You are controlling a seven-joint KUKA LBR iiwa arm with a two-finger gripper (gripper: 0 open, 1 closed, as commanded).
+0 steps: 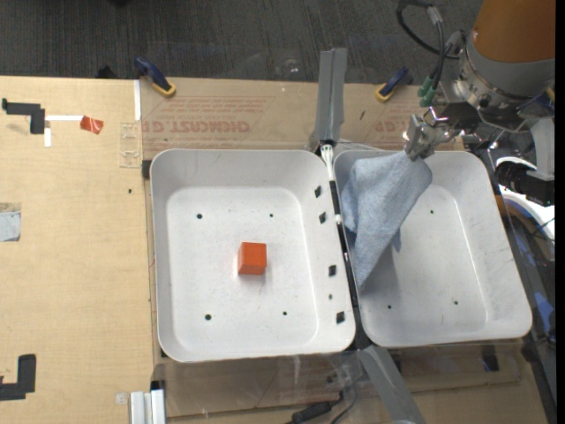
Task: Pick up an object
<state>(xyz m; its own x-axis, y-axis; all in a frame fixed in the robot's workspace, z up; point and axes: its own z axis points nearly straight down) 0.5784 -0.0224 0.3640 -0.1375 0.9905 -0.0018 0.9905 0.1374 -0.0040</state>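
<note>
the fingers (422, 145) seemingly pinch the blue cloth (380, 210), which hangs lengthwise toward the lower left.

One readable marking: red block lettering printed on the flat brown cardboard sheet (265, 113) lying behind the two bins, along its far strip. The print runs upside down and mirrored from the camera's side. The largest line seems to read "CHEMCYST"; letters not fully certain. A smaller red line sits beside it, too fine to make out. A second patch of red print shows on the same cardboard farther right, behind the right-hand bin; too faint and partly covered to read.
</note>
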